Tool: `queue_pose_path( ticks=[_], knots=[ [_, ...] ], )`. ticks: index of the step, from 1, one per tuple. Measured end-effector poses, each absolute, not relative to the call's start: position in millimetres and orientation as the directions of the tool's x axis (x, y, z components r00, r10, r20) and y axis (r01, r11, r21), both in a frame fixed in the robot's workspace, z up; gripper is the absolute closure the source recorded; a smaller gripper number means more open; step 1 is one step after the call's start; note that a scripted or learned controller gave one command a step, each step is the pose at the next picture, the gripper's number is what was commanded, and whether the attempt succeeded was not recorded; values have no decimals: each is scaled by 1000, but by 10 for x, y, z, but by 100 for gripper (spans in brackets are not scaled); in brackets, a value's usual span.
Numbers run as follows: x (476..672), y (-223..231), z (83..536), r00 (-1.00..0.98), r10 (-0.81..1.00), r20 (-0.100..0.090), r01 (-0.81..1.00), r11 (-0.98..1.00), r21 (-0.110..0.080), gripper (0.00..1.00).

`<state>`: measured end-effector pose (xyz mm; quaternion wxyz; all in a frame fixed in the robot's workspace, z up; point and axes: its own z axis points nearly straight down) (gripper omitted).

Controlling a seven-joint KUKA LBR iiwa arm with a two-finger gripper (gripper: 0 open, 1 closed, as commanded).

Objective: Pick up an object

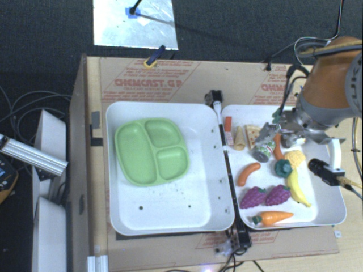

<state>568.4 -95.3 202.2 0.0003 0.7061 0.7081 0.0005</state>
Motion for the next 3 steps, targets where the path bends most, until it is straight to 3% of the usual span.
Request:
queue_pose_path(
  ticks=[1,2,3],
  knots=[
    [6012,-997,1090,-2,1000,-1,1000,2,4,0],
    [6013,-996,1188,-3,1000,-1,1000,3,3,100],
    [6048,-453,1851,-4,1000,1,1000,4,3,100]
  ],
)
